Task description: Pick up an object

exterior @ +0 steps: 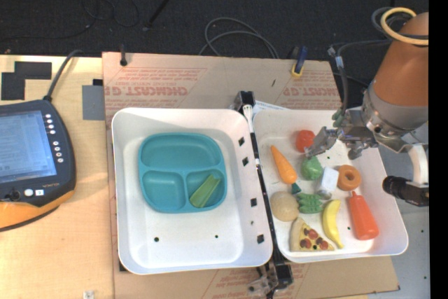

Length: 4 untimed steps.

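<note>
The tool (329, 140) is seen over the right bin (395, 238); whether it is released or clenched cannot be told. The green toy (312, 168) lies just below it, apparently ungrasped.

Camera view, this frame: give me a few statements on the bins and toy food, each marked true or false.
1. The teal divided plate lies in the left bin. True.
2. A green piece lies in one of the plate's compartments. True.
3. The banana lies in the left bin. False: it is in the right bin, beside the pizza slice.
4. The gripper is over the left bin. False: it is over the right bin, near the tomato.
5. The carrot lies in the right bin. True.
</note>
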### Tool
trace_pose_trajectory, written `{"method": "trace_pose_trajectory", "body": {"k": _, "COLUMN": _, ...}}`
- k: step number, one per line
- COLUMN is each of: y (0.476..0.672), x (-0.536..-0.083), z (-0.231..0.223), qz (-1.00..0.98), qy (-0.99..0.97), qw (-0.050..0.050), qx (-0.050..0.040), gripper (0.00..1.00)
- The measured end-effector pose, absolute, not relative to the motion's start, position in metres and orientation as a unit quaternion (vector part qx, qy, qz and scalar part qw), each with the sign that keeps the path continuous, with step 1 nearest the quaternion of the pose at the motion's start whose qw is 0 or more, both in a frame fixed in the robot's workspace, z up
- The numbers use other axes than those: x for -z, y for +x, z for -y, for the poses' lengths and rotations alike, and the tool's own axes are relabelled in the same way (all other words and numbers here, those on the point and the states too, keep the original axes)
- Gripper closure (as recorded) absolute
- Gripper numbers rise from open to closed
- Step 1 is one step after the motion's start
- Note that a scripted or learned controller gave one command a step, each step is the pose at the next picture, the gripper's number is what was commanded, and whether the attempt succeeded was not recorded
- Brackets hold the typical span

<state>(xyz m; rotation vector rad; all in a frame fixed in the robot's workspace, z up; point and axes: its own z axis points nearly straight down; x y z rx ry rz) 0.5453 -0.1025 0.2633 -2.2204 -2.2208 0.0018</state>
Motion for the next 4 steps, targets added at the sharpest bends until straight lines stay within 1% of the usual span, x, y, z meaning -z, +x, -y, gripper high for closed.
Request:
{"method": "trace_pose_trajectory", "body": {"k": 1, "y": 0.503, "x": -0.095, "z": 0.120, "qz": 0.705, "qy": -0.709, "qw": 0.005, "qx": -0.0019, "gripper": 0.00}}
{"method": "trace_pose_trajectory", "body": {"k": 2, "y": 0.507, "x": -0.113, "z": 0.120, "qz": 0.705, "qy": -0.709, "qw": 0.002, "qx": 0.0013, "gripper": 1.00}}
{"method": "trace_pose_trajectory", "body": {"k": 3, "y": 0.485, "x": -0.098, "z": 0.089, "qz": 0.704, "qy": -0.709, "qw": -0.023, "qx": 0.0068, "gripper": 1.00}}
{"method": "trace_pose_trajectory", "body": {"k": 4, "y": 0.510, "x": -0.098, "z": 0.089, "qz": 0.706, "qy": -0.708, "qw": -0.009, "qx": 0.0032, "gripper": 1.00}}
